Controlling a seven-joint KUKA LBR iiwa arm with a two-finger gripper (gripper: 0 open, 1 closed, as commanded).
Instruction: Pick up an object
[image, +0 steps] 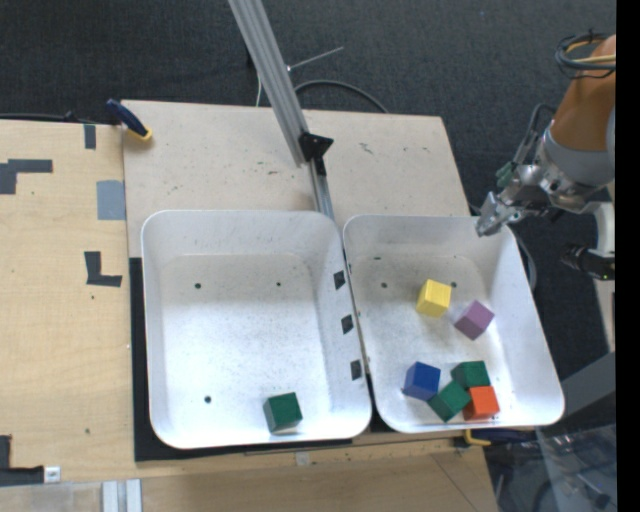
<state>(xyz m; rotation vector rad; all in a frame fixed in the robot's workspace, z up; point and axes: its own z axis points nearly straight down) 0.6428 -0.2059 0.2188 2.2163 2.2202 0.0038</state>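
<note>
Nearest us, an orange cube (483, 402) sits in the right bin (530, 300) among other cubes; we judge the approach is in hand; our claw (490, 221), grip unreadable, hovers at the far rim and must descend.

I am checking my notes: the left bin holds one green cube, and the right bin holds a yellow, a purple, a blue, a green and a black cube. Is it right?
Not quite. In the camera view the right bin has no black cube; the fifth one is an orange cube. The rest is correct.
</note>
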